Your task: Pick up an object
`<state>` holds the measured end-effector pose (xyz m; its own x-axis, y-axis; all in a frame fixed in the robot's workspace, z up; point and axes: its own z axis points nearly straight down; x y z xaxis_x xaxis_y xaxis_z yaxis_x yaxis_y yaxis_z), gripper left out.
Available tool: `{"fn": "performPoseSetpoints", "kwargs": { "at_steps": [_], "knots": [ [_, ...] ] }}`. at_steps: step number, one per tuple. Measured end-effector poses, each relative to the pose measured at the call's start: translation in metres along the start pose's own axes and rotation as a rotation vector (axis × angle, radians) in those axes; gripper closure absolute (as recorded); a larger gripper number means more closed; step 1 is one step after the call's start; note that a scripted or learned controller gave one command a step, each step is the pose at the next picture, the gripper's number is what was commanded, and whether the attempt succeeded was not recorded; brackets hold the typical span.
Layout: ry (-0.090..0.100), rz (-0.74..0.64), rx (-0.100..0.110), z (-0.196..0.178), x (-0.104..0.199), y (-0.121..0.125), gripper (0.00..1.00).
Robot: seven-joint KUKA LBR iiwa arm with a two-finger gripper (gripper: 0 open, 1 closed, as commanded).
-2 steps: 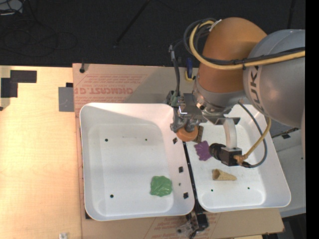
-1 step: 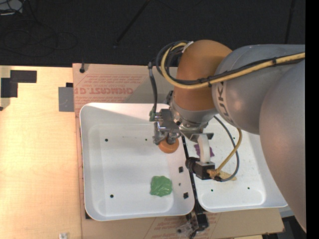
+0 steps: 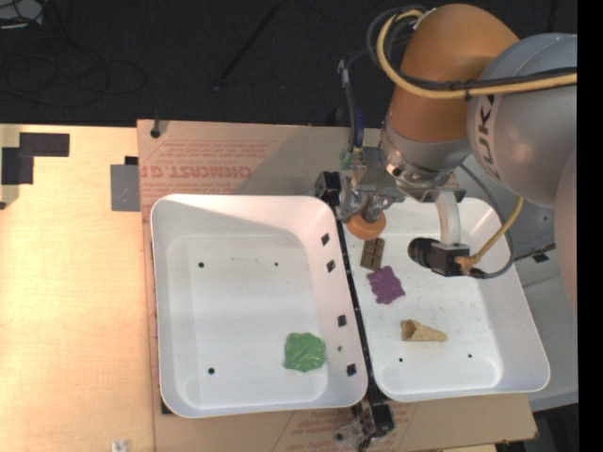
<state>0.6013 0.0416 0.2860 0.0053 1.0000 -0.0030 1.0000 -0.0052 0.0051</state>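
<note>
Orange object [image 3: 366,225]: lay in the right bin [image 3: 490,365], near its back-left corner, directly under the gripper [image 3: 366,210]; grip state could not be told. Step judged: approach or grasp; next, a secure closing and straight lift. Also present: brown block [image 3: 373,253], purple piece [image 3: 385,285], tan cone [image 3: 422,331]; green lump [image 3: 304,352] in left bin [image 3: 179,252].

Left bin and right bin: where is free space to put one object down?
Left bin: bare everywhere except the green piece near its front right. Right bin: bare along the front, past the tan cone. Crowded around the gripper: orange piece, brown block, purple piece.
</note>
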Motion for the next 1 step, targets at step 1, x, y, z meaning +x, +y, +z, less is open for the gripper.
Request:
{"fn": "performPoseSetpoints", "kwargs": {
  "at_steps": [1],
  "knots": [
    [0.003, -0.009, 0.005, -0.0151, 0.0439, 0.0062, 1.0]
  ]
}}
